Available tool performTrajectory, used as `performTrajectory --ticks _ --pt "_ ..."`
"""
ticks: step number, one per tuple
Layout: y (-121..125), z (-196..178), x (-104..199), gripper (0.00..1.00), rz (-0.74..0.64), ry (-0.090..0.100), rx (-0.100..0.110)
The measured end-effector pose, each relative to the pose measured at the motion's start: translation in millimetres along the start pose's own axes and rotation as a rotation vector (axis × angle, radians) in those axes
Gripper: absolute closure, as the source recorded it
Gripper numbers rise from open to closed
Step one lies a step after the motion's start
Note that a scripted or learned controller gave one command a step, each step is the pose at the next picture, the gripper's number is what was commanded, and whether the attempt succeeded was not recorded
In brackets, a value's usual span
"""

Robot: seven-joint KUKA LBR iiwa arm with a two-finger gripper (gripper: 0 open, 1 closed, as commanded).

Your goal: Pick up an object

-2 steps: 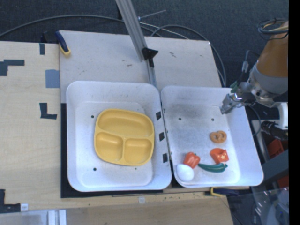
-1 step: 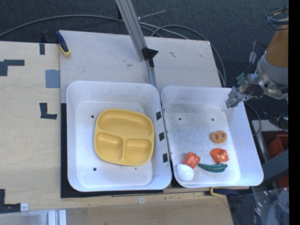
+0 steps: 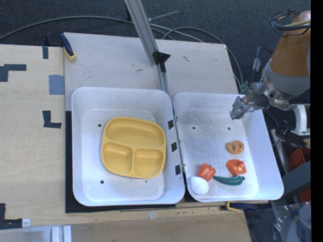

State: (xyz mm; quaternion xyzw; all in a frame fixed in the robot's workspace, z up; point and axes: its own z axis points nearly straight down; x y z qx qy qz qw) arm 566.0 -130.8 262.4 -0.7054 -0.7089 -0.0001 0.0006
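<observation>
Two shallow white plastic bins sat side by side on the bench. The left bin (image 3: pixel 86 135) held a yellow plastic tray with three compartments (image 3: pixel 133 147), lying flat near the bin's middle with its single long compartment toward the far side and its two smaller ones toward the near side.

The right bin (image 3: pixel 212 120) held a loose cluster of small things in its near right part. A small brown pretzel-shaped piece (image 3: pixel 234 146) lay farthest back of the group, apart from the rest. Nearer the front, an orange block-like piece (image 3: pixel 235 167) rested just above a dark green pepper-shaped piece (image 3: pixel 229 180), and the two appeared to touch. The green piece's long axis ran nearly left to right across the bin, with a slight upward curl at its right end. Just left of it sat a red-orange rounded piece (image 3: pixel 205 172), and beside that, at the bin's near left corner, a white egg-shaped object (image 3: pixel 199 186).

The grey arm with its orange band reached in from the right, and its gripper (image 3: pixel 237 111) hung over the far right part of the right bin, well apart from the cluster. Nothing showed between its fingers; whether they were apart or together could not be told from this view.
</observation>
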Motion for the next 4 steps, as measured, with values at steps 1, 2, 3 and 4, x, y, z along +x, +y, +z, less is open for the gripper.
performTrajectory --ticks 1,2,3,4 --pt "-11.1 -2.3 57.1 1.00 -0.002 0.001 0.001" --pt "-13.9 10.6 101.3 1.00 -0.001 0.000 0.002" --pt "-13.6 14.5 156.5 1.00 -0.002 0.000 0.002" --pt "-20.6 14.8 210.6 1.00 -0.003 0.000 0.001"
